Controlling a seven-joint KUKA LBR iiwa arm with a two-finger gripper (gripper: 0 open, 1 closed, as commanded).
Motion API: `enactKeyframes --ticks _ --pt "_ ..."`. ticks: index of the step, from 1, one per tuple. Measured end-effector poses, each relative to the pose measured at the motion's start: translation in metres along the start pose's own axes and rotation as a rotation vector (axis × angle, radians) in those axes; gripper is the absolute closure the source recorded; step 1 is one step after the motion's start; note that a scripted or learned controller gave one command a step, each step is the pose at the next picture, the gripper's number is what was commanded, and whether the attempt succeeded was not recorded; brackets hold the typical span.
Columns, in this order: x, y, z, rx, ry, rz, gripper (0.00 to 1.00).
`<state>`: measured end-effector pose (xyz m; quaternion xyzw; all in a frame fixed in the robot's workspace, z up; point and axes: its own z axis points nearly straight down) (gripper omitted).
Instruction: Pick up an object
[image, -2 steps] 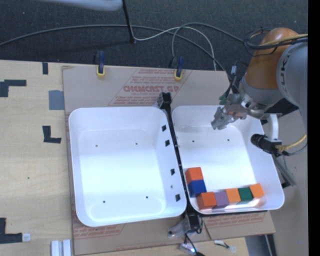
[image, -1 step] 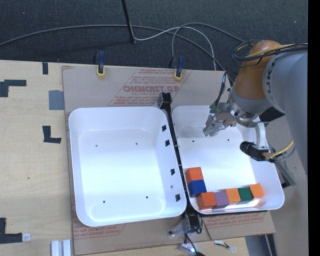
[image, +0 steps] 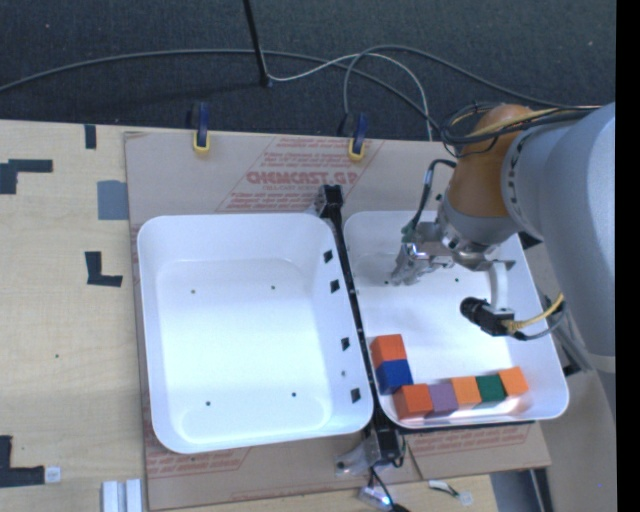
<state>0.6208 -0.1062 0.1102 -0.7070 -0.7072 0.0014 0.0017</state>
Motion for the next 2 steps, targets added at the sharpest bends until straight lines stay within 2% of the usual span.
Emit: enactKeyframes --ticks 1,2 --pt "0.000 0.000 0.023 -0.002 0.000 0.000 0.00" --pt "0.001 0.000 0.011 -0.004 -0.001 -0.001 1.00"
